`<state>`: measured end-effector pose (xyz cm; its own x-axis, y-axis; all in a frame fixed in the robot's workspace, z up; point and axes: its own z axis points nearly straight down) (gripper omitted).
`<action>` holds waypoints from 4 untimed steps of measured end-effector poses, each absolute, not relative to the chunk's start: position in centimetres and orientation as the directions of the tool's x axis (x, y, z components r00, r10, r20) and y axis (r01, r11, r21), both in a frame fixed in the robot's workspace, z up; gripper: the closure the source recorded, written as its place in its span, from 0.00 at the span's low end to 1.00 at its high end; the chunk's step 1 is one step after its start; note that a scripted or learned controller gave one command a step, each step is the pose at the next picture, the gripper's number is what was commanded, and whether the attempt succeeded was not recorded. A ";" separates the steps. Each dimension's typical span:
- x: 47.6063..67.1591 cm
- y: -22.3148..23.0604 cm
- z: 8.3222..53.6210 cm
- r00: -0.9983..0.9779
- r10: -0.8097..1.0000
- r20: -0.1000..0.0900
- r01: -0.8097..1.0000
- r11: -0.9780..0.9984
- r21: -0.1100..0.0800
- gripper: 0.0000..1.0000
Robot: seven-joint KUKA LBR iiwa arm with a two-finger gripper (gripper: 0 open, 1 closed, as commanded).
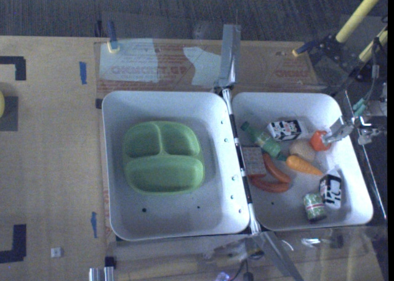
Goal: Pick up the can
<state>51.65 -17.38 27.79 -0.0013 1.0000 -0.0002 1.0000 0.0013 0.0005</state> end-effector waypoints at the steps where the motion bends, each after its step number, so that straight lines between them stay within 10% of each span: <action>1: 47.9 -17.5 13.7 0.048 0.999 0.000 0.999 -0.048 0.000 0.00; 3: 49.4 -21.4 10.5 0.025 1.000 0.008 0.999 -0.025 0.034 0.00; 4: 49.4 -15.9 10.5 0.018 1.000 -0.023 0.998 -0.016 0.054 0.00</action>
<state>49.38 -15.87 10.49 0.0176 0.9996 -0.0231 0.9984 -0.0163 0.0542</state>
